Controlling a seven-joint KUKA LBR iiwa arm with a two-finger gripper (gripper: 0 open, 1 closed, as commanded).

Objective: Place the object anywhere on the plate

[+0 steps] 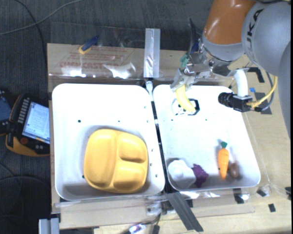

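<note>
The gripper point(185, 84) sits over the far end of the right bin point(205, 130) with a banana point(183, 101) hanging from it: the fruit's upper end appears pinched between the closed fingers, and the rest dangles down, its lower tip close to or touching the bin floor. Whether it is lifted clear I cannot tell. So the step in hand looks like the carry stage, with the grasp made and the transfer not yet done.

The plate point(116, 161) lies well to the gripper's left and nearer the camera, in the left bin point(68, 106). The next move, as I judge it, calls for raising the banana clear of the wall between the bins, travelling left and toward the camera, then lowering over the plate and releasing. A grip at one end may let the fruit swing or slip.

The banana is small, pale yellow, slightly curved and hangs nearly upright. Nearer the camera from the gripper, in the right bin, lie a carrot point(223, 161), a white object point(180, 172) and a purple object point(200, 173).
</note>
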